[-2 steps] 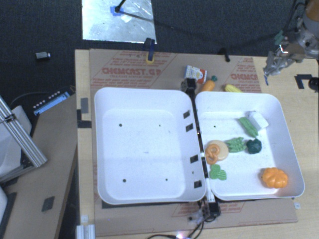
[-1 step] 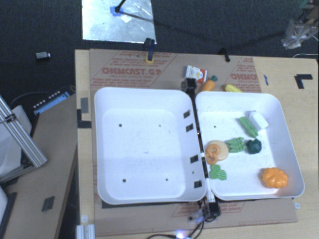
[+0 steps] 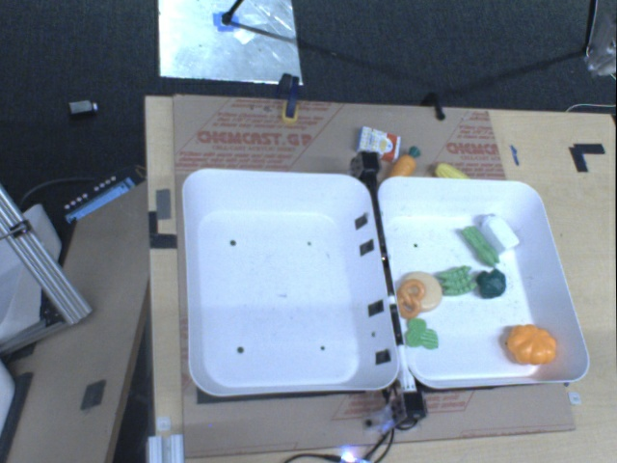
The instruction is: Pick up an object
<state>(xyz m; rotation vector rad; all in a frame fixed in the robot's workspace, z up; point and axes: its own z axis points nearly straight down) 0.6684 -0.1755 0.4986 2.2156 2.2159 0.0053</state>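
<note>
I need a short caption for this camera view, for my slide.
Two white bins side by side; toy foods, including an orange pumpkin, lie in the right one.

Two white bins (image 3: 280, 193); six toy foods (image 3: 529, 343) inside the right bin.

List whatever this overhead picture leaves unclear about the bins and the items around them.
- Small items behind the right bin: an orange piece, a yellow piece and a white packet are too small to identify in the camera view.
- White block: blends into the bin floor, so its shape is unclear.
- Dark green item: too blurred to identify.
- Object at the upper right corner: cut off by the edge.
</note>
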